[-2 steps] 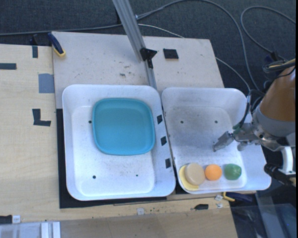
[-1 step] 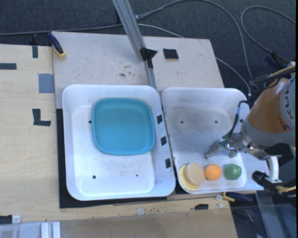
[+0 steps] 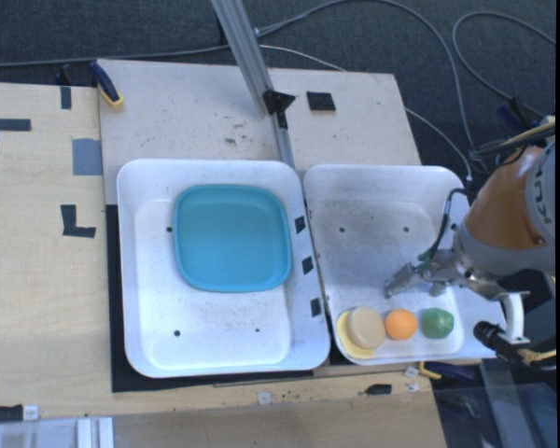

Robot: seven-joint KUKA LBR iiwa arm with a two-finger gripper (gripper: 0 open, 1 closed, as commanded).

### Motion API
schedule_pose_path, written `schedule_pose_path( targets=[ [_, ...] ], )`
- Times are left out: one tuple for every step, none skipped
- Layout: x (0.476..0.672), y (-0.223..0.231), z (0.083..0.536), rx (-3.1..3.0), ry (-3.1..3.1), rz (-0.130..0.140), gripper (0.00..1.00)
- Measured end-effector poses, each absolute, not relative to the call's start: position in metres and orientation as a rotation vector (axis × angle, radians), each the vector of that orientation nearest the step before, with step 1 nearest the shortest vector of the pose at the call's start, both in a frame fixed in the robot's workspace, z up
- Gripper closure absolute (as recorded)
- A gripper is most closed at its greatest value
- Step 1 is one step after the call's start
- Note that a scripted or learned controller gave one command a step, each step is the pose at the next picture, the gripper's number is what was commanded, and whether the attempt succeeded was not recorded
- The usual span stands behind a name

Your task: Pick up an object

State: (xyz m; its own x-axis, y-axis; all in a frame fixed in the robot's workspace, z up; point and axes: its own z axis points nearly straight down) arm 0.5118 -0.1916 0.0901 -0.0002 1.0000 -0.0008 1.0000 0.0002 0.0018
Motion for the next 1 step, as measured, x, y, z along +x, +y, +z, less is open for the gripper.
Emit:
schedule_pose_path(
  targets=[
    [0.5124,-0.1924,0.1012,2.218,2.218,0.002,1.0]
  ],
)
